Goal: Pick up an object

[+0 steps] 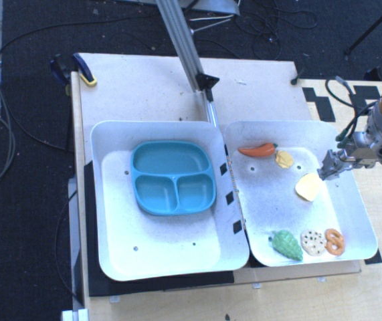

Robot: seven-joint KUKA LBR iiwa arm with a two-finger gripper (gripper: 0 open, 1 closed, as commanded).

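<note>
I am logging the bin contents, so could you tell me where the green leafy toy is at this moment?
The green leafy toy lies near the front edge of the right bin, just left of the speckled cookie and pretzel.

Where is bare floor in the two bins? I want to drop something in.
Left white bin: bare in front of the blue divided plastic tray. Right white bin: bare middle, between orange chili pepper and green leafy toy. Crowded by pale yellow wedge, near gripper.

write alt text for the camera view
The arm's hand hovers by a pale yellow wedge in the right bin, which also holds a chili, green piece, cookie and pretzel; a blue tray fills the left.
</note>
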